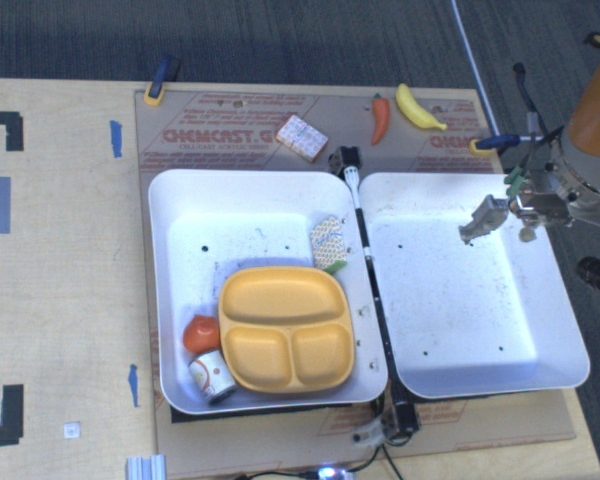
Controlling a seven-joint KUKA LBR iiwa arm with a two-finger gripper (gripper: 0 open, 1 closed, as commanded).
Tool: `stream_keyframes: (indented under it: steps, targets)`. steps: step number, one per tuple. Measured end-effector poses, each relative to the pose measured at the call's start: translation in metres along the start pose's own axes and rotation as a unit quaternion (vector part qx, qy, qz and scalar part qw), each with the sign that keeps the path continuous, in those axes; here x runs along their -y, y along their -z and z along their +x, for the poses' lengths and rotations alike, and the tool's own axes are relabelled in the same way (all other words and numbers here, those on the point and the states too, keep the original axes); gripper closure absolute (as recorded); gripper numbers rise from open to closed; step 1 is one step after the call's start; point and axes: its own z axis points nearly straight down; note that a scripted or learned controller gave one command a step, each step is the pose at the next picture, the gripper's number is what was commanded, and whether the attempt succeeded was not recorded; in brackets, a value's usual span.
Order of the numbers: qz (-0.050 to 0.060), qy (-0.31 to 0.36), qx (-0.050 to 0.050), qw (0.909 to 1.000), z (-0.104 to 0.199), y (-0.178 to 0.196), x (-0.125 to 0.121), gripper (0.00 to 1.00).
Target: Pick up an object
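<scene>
Likely the stiff, light, slick yellow tray [285,328] in the left bin [170,268] is best taken by its rim; gripper [490,218] state cannot be told.

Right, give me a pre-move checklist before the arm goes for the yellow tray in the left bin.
1. Target located: ok. The yellow tray lies flat in the left bin, toward its front.
2. Pincer free of load: ok. Nothing shows between the fingers of the pincer.
3. Pincer over the target: not ok. It hangs above the right bin, near its back right corner, across the divider from the tray.
4. Neighbours clear of the tray: not ok. The orange ball and the small can crowd its left edge; the patterned pouch sits just behind it.
5. Fingers open wide enough for the tray rim: cannot tell.
</scene>
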Motion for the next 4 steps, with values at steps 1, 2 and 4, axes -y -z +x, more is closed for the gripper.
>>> stream_keyframes:
  steps: [1, 2, 4]
  targets:
    - [0.000, -0.001, 0.000, 1.0000, -0.019, -0.129, 0.048, 0.00]
    - [-0.001, 0.000, 0.000, 1.0000, -0.009, -0.181, 0.023, 0.00]
    - [-0.002, 0.000, 0.001, 1.0000, -0.022, -0.182, -0.083, 0.00]
